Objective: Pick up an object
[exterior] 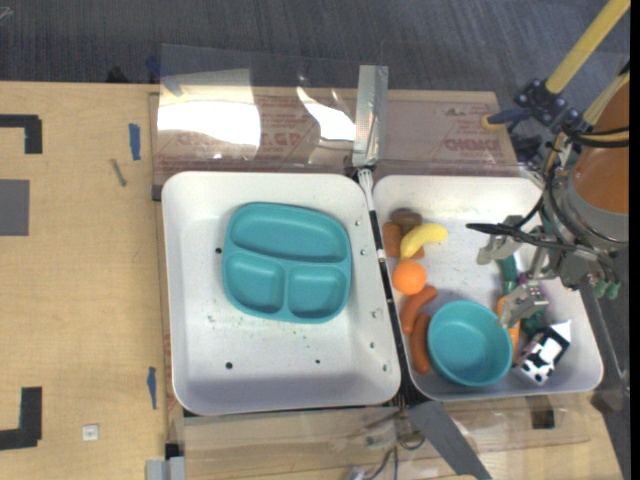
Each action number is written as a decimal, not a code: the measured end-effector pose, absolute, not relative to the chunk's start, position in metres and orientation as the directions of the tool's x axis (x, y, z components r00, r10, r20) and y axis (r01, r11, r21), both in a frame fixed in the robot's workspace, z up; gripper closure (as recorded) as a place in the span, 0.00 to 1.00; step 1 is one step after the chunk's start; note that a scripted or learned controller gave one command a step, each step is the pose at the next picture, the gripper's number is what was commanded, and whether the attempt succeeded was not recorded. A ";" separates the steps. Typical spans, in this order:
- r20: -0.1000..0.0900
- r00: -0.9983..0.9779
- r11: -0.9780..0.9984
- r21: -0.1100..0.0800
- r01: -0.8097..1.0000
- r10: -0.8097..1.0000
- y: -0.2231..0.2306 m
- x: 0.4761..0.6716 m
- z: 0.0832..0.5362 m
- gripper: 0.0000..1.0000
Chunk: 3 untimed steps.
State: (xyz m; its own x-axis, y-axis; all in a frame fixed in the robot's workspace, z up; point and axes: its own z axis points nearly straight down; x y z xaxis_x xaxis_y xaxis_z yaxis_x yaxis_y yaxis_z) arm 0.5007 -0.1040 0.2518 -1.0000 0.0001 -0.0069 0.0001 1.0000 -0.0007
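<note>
We see the end effector [520, 286] low over the right bin [470, 200]; we cannot tell its state. Just beside it sit a teal bowl [468, 342], a black-and-white toy [543, 356], an orange ball [409, 278] and a banana [423, 239].

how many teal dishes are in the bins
2. A divided teal plate lies in the left bin; a teal bowl sits in the right bin, near its front edge. None seem hidden.

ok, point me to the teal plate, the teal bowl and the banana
teal plate [287, 261]: camera view, on the ridge where its three compartments meet.
teal bowl [468, 341]: camera view, inside of the bowl.
banana [424, 238]: camera view, middle of its curve.
</note>
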 end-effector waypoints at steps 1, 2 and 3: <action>0.001 -0.990 0.990 0.001 -0.141 -0.141 -0.189 0.515 0.169 0.00; -0.015 -0.996 0.997 -0.004 -0.083 -0.083 -0.222 0.525 0.089 0.00; -0.024 -0.996 0.996 -0.009 -0.086 -0.086 -0.222 0.528 0.102 1.00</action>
State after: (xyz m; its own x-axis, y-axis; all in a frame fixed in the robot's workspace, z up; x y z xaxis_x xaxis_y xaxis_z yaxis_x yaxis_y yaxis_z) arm 0.5281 -0.2221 0.1019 -0.9960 -0.0859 -0.0238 -0.0857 0.9963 -0.0092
